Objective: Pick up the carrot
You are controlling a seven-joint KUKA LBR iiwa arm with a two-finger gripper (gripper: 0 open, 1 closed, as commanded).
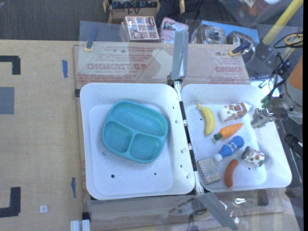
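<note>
Tapered orange carrot (229,130) on smooth white bin (276,143), metal gripper (260,118) nearby, grip state unclear.

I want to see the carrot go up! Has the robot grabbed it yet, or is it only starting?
Only starting. Nothing looks done: the small orange carrot with a green top lies flat in the right white bin, between the yellow banana and the blue bottle. The grey metal tool sits at the bin's right side, apart from the carrot. Reaching over, gripping and lifting remain.
</note>
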